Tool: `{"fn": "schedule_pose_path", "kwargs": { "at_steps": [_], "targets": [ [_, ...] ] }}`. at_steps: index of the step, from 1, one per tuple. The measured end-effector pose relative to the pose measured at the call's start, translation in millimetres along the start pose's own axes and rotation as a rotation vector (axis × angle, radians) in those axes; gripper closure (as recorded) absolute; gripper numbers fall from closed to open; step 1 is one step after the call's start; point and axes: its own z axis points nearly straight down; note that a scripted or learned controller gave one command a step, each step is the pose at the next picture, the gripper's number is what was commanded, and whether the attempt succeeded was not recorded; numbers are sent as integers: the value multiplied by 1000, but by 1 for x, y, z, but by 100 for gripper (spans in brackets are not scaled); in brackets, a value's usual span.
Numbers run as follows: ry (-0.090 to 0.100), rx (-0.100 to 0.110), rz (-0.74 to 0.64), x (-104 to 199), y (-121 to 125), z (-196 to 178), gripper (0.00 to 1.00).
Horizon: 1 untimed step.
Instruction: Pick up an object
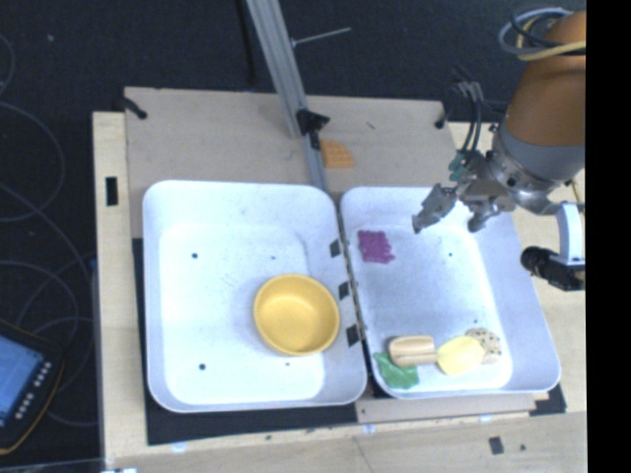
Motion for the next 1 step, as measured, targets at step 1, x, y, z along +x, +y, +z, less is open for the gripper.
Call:
{"fn": "schedule_pose_path", "kwargs": {
  "at_steps": [1],
  "targets": [
    [0,0,1,0,0,0,0]
  ]
}}
